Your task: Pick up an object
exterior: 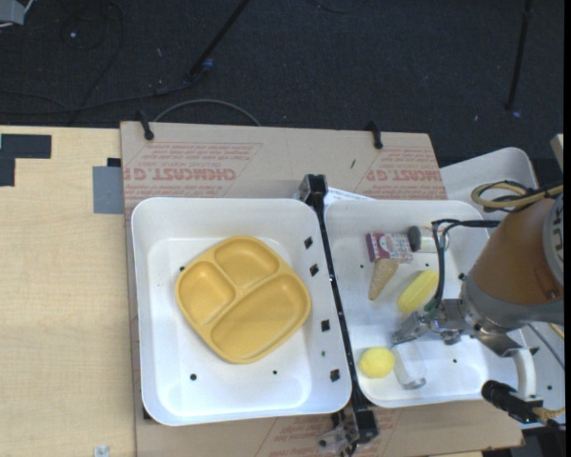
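The right bin (476, 388) holds several small objects. A yellow ball (377, 362) lies near its front left corner. A yellow oval piece (418, 290) rests in the middle, with a tan cone (382, 277) to its left and a small maroon box (388, 247) behind. My gripper (406, 357) is low in the right bin, just right of the ball and in front of the oval piece. It stands open with nothing between its fingers. The orange band of the arm (514, 260) rises on the right.
The left bin (162, 388) carries a yellow divided plate (244, 298). A black divider (329, 293) runs between the two bins. Cables (500, 195) lie at the back right.
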